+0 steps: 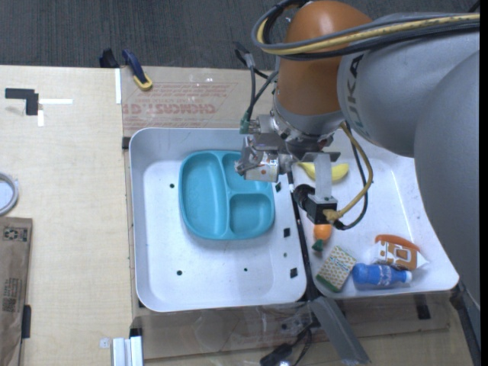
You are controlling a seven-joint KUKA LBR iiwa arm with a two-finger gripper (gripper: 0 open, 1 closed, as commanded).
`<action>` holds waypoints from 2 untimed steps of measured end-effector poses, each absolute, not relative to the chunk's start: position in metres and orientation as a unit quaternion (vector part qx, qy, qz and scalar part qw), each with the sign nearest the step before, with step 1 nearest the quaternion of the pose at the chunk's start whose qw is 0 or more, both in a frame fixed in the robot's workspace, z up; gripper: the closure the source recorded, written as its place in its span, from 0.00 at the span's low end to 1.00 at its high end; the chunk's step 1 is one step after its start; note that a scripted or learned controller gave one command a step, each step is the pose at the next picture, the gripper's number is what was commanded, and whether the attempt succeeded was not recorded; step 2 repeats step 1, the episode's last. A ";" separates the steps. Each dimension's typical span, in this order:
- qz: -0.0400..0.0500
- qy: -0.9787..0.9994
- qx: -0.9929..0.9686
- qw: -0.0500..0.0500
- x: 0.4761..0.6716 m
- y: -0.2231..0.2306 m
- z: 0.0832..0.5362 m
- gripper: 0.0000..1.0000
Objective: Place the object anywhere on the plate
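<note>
The end effector [258, 166] hung over the blue plate's [221, 204] upper right edge; whether it was spread or gripping, I couldn't tell. A banana [329, 172] lay just right; any release risked missing the plate

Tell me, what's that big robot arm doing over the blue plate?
The robot arm reaches in from the right, and its gripper hangs over the right edge of the blue plate in the left bin. I can't tell if it carries anything. The plate looks bare so far. In the right bin lie a banana, a small orange thing, a blue bottle and a few packets.
</note>
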State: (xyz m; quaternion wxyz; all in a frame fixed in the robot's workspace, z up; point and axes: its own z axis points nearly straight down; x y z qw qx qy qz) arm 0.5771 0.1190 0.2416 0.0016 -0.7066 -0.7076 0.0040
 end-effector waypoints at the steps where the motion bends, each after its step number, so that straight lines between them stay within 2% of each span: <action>1: 0.004 -0.707 -0.707 0.002 0.577 0.119 0.242 0.00; 2: 0.004 -0.707 -0.707 0.002 0.577 0.119 0.242 0.00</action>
